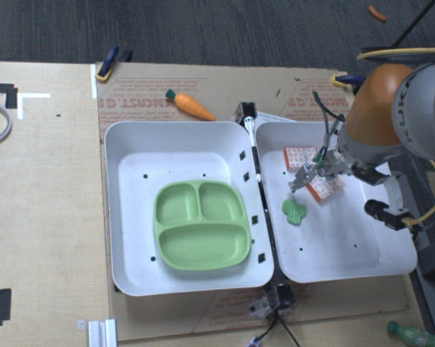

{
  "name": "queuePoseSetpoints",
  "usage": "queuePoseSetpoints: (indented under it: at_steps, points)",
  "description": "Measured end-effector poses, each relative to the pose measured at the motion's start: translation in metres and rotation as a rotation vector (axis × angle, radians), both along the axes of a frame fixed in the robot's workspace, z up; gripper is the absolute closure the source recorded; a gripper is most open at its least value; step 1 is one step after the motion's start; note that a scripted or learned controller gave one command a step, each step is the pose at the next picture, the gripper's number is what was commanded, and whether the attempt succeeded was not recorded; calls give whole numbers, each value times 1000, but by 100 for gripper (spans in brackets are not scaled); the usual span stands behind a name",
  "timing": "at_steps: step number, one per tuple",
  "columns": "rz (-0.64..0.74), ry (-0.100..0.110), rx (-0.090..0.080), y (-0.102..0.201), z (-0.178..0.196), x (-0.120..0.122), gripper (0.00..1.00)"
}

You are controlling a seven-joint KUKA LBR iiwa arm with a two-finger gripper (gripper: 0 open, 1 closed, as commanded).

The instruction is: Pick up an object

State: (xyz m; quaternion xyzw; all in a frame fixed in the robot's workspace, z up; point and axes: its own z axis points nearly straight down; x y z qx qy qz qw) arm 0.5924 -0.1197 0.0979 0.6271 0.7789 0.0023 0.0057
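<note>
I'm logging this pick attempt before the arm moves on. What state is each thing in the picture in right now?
Green divided plate: lying flat in the left bin, right side up.
Small green piece: lying loose on the right bin floor.
Red and white box: lying flat in the right bin, partly under the gripper.
Gripper: low over the box's edge.
Toy carrot: lying on the cardboard behind the bins.

A: Where's the gripper (304,179)?
B: Over the right bin (347,259), just above a red-patterned card (304,157), near a small green piece (295,212).
A: The left bin (131,157)?
B: It holds a green divided plate (201,225).
</note>
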Motion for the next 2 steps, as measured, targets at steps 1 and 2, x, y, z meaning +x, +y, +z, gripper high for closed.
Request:
queuePoseSetpoints:
  at_steps: [1, 2]
  points:
    - [-3, -4, -3, -2, 11, 1, 100]
    - [-3, -4, -3, -2, 11, 1, 0]
